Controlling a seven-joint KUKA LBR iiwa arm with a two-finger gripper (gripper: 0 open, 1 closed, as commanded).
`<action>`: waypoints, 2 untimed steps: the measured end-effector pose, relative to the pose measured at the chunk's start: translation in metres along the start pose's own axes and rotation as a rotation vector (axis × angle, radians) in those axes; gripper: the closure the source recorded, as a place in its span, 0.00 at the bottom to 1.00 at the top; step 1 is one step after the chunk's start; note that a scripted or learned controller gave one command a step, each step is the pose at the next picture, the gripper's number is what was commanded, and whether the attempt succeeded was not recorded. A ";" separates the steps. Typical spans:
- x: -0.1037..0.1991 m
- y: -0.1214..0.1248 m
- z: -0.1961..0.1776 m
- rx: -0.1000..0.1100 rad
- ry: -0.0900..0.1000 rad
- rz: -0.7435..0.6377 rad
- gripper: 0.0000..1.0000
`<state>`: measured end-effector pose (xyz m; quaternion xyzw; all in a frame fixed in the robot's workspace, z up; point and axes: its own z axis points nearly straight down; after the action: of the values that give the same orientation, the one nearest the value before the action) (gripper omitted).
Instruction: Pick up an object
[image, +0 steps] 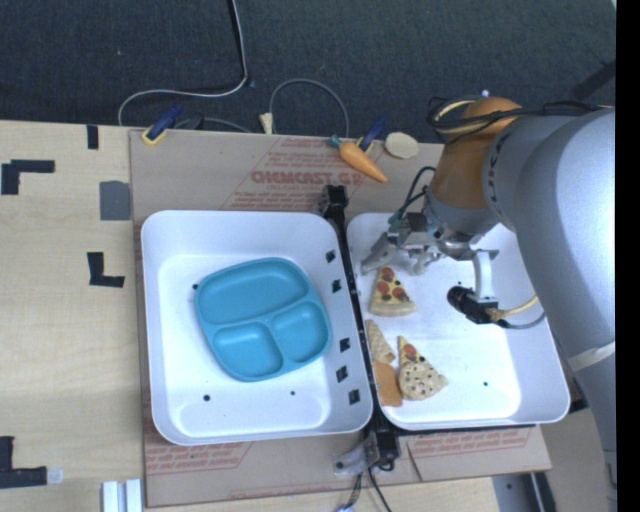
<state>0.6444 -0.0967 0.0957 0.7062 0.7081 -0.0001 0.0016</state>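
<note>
Pale wood bench (60, 300) under dark floor at top of frame, brown cardboard sheet (290, 175), blue plate (262, 317) in left bin (160, 300), gripper (400, 252) with fingers spread open above pizza slice (391, 292) in right bin (520, 385), toy carrot (362, 161) on cardboard above

shallow white plastic bins: 2 (165, 300) (520, 400) | blue three-compartment plastic tray: 1 (262, 318) | toy pizza slices: 2 (390, 293) (418, 374) | tan bread-like toy pieces: 2 (379, 343) (387, 383) | orange toy carrot: 1 (362, 161) | pale round toy piece: 1 (402, 146)
</note>
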 end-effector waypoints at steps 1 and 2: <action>0.001 -0.008 0.010 -0.001 0.000 0.002 0.00; 0.000 -0.017 0.009 -0.003 0.000 0.001 0.00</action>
<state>0.6275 -0.0970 0.0866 0.7064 0.7078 0.0009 0.0029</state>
